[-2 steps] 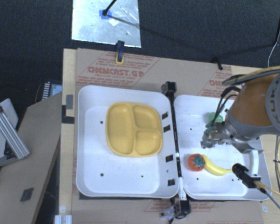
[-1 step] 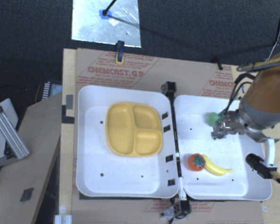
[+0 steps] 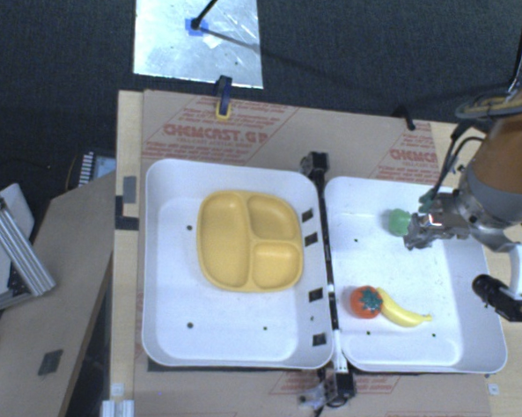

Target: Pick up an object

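Observation:
A small green ball-like object (image 3: pixel 399 221) lies near the back of the right bin (image 3: pixel 446 347). Toward the front of that bin lie a red tomato-like object (image 3: pixel 366 302) and a yellow banana (image 3: pixel 403 314), touching each other. My gripper (image 3: pixel 421 232) hangs just right of the green object, its dark fingers pointing down toward the bin floor. The arm with its orange band (image 3: pixel 516 139) comes in from the right.
The left bin (image 3: pixel 165 268) holds a yellow divided plate (image 3: pixel 248 241). A black clamp bar (image 3: pixel 322 251) runs between the two bins. A black fitting (image 3: pixel 501 297) sticks in over the right bin's right rim.

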{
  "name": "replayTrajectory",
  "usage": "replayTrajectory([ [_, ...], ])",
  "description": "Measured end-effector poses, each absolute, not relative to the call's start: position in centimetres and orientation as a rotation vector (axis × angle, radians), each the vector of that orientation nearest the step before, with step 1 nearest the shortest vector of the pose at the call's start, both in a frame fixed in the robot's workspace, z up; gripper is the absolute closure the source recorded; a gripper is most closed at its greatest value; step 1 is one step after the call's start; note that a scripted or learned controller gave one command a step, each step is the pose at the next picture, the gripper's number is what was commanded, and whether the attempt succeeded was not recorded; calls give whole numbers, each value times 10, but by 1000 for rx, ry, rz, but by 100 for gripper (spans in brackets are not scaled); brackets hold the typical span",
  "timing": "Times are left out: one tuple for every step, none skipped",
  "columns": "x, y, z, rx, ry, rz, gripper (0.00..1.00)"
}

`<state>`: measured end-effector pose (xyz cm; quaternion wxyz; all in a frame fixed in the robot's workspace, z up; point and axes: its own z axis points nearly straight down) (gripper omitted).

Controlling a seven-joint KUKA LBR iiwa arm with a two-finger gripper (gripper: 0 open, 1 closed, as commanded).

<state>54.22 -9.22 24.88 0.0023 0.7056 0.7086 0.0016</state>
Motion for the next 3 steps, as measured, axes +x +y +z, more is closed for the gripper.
replayTrajectory([
  [554,-37,239,2211,2232,4,100],
  [553,11,227,2212,2232,2,100],
  [556,69,236,2209,2234,5,100],
])
